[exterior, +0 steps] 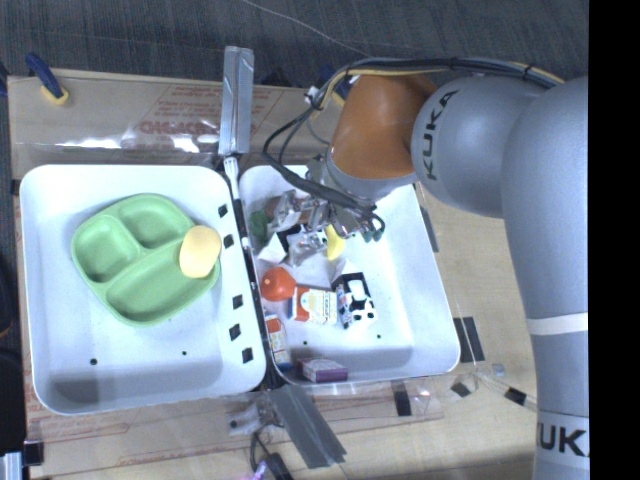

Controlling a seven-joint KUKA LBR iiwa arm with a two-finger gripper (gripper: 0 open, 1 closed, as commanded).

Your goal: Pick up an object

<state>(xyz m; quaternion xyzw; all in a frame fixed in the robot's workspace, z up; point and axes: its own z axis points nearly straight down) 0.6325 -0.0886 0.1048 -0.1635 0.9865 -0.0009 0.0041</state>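
Note:
My gripper (308,220) hangs low in the right bin (425,298), near its upper left part, over a cluster of small objects. A yellow item (335,244) and a dark green one (259,224) lie right beside it. Below sit an orange-red ball (278,283), a small carton (317,306), a black-and-white toy (353,301) and a purple box (323,370). The arm's orange band (375,128) and wrist hide the bin's upper middle. Nothing visible is lifted.
The left bin (60,368) holds a green divided plate (135,258) with a yellow egg-shaped object (199,251) on its right rim. A metal divider (236,98) runs between the bins. The grey arm (520,168) covers the right side.

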